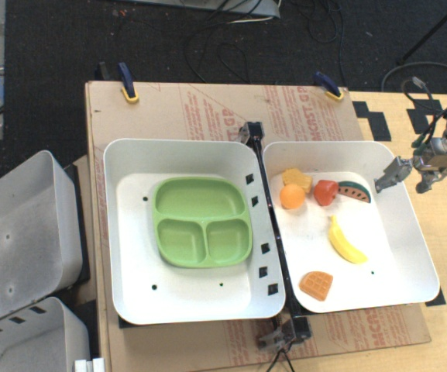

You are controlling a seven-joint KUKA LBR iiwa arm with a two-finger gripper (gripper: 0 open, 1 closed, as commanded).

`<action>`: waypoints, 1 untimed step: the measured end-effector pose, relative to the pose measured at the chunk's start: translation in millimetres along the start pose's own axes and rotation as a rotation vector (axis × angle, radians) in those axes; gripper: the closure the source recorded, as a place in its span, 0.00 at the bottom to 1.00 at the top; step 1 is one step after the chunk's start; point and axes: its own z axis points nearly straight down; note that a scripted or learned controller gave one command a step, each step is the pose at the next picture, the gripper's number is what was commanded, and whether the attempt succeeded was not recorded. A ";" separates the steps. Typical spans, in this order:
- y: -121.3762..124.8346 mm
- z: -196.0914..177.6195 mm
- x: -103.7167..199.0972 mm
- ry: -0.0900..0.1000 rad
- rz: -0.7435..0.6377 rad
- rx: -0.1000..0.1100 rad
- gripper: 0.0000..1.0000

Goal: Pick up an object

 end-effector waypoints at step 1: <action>3.4 44.0 4.3 0.001 0.001 0.004 0.00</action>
